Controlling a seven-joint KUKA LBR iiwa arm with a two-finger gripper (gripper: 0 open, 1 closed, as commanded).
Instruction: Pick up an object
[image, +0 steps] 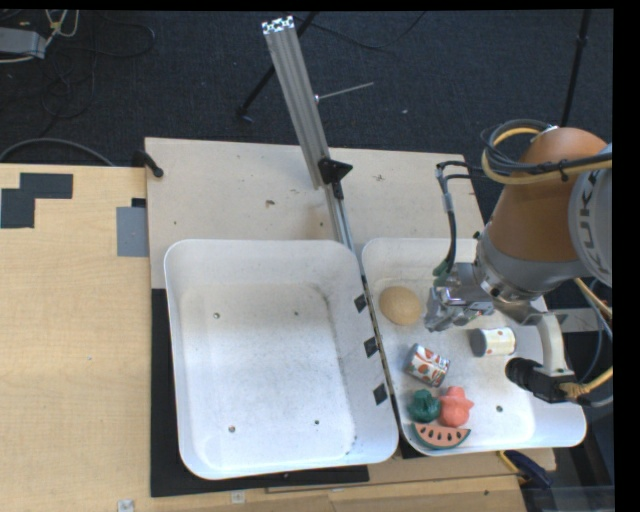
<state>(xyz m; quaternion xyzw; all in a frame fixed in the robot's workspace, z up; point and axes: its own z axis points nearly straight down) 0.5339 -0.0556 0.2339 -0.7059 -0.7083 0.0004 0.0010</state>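
- While the arm (545, 200) reaches in over the right bin (560, 425), its gripper (450, 308) hangs low near that bin's middle, just beside a tan rounded object (400, 304); whether the pincer is wide or narrow, cannot tell.
- Nothing visible between the fingers, so likely still lining up for a pick.
- Candidate things all lie in the right bin: the tan object toward its left wall, a small white cylinder (493, 342) to the gripper's right, a red-and-white can (428, 365) lower down.
- A tight cluster at the bin's near edge: green piece (424, 405), orange-red piece (456, 405), watermelon slice (441, 435), touching or nearly so.
- Judgement: the tan object stands apart from the rest, hence the easier target; the left wall close by limits finger room on that side.
- Left bin (200, 300) offers broad open floor.
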